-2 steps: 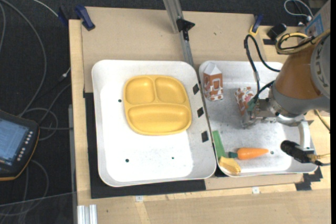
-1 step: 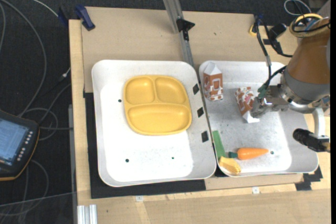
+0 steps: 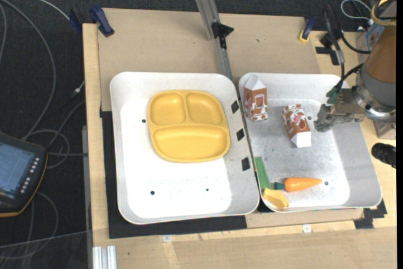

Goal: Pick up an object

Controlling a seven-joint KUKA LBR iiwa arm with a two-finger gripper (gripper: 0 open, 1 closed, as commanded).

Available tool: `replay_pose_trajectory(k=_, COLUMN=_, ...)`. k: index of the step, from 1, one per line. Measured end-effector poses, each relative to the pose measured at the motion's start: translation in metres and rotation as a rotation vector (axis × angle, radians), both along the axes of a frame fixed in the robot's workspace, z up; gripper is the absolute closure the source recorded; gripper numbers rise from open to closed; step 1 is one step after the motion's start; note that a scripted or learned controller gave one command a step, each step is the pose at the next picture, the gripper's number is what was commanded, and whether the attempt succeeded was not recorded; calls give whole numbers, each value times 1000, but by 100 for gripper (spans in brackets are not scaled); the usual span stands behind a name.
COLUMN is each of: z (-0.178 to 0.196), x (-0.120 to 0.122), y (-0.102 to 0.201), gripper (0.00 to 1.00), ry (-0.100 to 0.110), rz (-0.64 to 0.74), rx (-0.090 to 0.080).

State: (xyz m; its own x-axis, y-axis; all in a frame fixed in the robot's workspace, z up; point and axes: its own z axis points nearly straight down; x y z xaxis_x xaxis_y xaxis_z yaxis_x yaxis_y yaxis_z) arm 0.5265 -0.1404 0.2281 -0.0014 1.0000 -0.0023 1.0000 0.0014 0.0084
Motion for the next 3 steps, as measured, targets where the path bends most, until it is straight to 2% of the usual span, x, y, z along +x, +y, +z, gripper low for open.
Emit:
replay_pose_trajectory(k=1, z=11, x=1, y=0, gripper=100, ry=4, rz=1, rx=1)
replay_pose_trajectory(k=2, z=1, x=25, y=45, gripper=100, ry=6, rz=5, rx=3)
replay_pose_trajectory(k=3, z=4, x=36, y=93, gripper=100, ry=6, rz=5, rx=4)
